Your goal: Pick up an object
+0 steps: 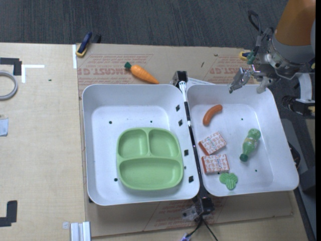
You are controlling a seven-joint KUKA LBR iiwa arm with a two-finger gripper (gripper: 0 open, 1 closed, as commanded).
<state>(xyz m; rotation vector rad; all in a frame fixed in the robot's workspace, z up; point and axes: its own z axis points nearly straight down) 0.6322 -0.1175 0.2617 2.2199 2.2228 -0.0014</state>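
Bench: cardboard sheet (165, 64) is lying over pale wood, dark floor running behind it, two white bins sitting side by side.
Jaws: gripper (249, 80) is hanging above the far rim of the right bin (278, 134), two thin fingers spread apart, nothing between them.
Nearest target: sausage (212, 113) is lying just below and left of the gripper, well clear of the bin wall, with bare floor all round it.
How to do it well: I'd say it should be coming down straight over the sausage's middle, fingers closing across its narrow width, not along its length.
Harder picks: bottle (250, 143) is lying tilted and looks apt to roll; two cartons (212, 143) are sitting close together; leaf (229, 180) is lying flat by the near wall.
Left bin: plate (149, 158), green and divided, is taking up most of the left bin (95, 134).
Outside the bins: carrot (141, 72) and a blue-yellow marker (84, 44) are lying on the far side.
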